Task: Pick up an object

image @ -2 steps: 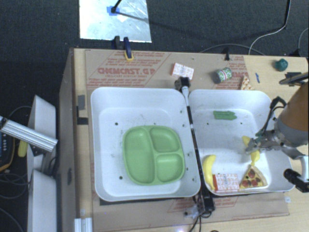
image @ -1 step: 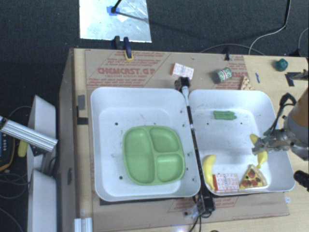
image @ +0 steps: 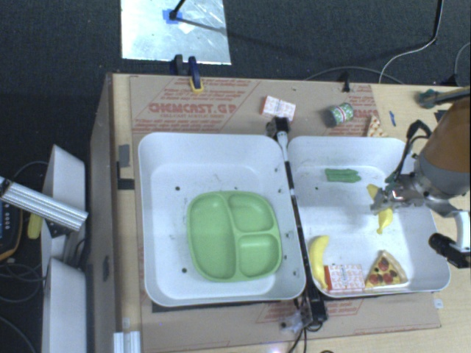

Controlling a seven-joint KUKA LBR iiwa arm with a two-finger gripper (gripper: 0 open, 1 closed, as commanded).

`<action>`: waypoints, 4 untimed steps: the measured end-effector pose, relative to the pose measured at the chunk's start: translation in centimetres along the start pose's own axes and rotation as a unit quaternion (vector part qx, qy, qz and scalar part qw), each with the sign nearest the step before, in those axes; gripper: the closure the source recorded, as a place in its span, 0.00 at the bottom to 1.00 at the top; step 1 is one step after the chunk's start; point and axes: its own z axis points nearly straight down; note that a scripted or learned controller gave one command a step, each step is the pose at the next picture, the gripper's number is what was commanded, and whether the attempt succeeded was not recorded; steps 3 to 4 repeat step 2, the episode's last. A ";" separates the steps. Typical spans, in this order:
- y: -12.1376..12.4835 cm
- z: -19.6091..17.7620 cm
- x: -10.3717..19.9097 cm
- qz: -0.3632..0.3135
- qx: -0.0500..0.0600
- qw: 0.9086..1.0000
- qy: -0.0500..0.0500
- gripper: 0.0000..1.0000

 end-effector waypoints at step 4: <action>-0.1 -9.2 10.1 -0.001 0.000 1.000 0.000 1.00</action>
